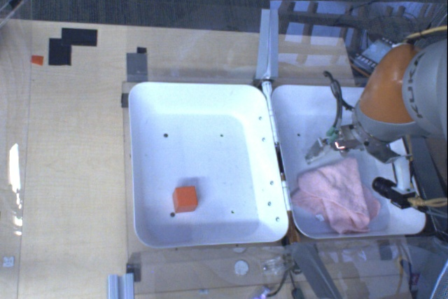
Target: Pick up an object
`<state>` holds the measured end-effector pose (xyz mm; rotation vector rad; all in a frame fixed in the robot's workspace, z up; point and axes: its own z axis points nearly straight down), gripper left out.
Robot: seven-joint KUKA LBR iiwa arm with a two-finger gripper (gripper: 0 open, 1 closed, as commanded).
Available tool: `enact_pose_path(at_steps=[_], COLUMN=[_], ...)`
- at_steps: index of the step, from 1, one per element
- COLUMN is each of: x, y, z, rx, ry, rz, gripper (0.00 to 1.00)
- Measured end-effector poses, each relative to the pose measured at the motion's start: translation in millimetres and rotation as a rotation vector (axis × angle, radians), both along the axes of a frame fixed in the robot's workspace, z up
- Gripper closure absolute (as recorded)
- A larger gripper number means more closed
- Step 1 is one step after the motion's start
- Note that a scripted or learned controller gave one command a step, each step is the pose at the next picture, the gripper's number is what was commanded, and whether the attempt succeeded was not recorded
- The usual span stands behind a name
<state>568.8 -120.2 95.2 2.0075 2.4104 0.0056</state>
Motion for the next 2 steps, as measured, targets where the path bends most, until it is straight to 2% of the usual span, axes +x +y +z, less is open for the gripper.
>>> enact_pose_path(at_steps=[1,2], x=[-61.7,-49.7], y=[-18.4,-39.3], z=[-4.7,19.9], rx=[-0.004,-0.001], ry=[-0.012,-0.001], rz=[0.031,-0.046], gripper=[0.0,0.0])
